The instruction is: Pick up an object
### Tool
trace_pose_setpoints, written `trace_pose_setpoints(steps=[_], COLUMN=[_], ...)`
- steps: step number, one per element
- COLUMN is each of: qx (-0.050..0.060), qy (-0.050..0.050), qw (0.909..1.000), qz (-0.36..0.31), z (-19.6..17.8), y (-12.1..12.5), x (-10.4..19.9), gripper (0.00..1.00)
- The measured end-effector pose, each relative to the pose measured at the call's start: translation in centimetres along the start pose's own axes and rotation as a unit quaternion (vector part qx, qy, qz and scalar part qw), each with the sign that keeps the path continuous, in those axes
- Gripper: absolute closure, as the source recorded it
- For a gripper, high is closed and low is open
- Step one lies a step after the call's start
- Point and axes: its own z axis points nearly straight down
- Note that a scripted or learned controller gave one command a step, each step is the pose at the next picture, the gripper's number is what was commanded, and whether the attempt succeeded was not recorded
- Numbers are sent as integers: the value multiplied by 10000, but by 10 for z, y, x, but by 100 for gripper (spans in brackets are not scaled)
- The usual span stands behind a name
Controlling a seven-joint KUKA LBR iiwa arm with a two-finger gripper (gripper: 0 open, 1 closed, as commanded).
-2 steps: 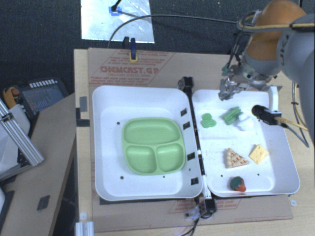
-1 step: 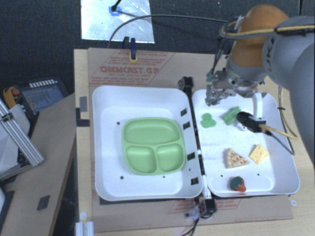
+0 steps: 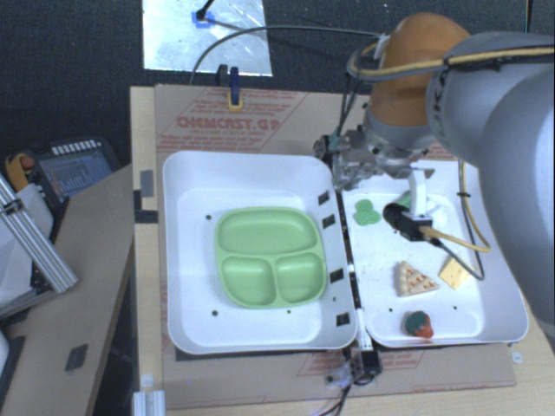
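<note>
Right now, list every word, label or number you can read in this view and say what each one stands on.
"CHEMCAST G P", as best it reads, in red print on the brown board behind the left bin; the last letters are blurred.
More red print runs in lines around it on the board: too small to read.
The pendant screen at the left shows marks too blurred to read.
The green tray and the food pieces carry no text.

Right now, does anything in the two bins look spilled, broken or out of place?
Nothing stands out. The green plate lies flat in the left bin. In the right bin the pizza slice, cheese piece, green piece and red-and-green piece lie apart, none spilled or broken.
</note>
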Motion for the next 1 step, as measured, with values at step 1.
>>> trace_pose_setpoints(steps=[1], qx=[0], qy=[6], qw=[10000], qz=[-8], z=[2], y=[-10], x=[53], gripper=[100])
